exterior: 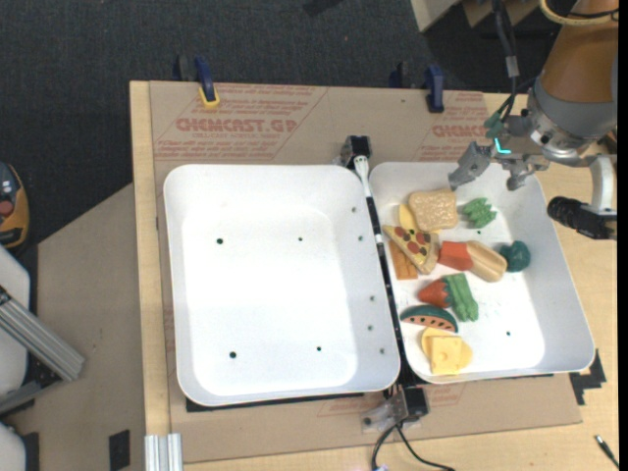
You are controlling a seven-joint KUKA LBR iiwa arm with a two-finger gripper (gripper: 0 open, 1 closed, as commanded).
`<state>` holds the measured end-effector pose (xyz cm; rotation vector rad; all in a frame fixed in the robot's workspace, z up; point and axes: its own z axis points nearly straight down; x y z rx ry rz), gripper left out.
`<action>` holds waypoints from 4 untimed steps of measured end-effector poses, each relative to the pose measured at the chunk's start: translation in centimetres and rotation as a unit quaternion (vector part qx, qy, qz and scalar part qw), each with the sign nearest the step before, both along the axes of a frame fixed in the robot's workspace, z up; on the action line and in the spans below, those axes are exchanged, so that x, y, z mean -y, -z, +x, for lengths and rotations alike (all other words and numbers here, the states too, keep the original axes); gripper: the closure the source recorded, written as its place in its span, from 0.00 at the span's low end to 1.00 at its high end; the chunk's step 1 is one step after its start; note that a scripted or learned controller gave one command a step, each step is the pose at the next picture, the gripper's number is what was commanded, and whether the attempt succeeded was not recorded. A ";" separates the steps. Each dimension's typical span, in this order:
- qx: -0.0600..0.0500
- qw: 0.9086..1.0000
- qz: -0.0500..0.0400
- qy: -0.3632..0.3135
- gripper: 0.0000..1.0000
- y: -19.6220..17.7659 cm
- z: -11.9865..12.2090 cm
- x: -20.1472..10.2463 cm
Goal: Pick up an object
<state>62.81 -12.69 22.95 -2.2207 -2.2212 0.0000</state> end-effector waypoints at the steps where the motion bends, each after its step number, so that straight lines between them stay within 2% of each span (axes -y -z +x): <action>1: -0.005 1.000 0.000 0.001 0.00 13.1 0.0 3.0; 2: 0.001 1.000 0.000 0.000 0.00 14.1 0.5 2.5; 3: 0.003 1.000 -0.001 0.000 0.00 14.0 -0.9 3.3; 4: 0.005 1.000 -0.001 0.000 1.00 12.9 -0.7 3.2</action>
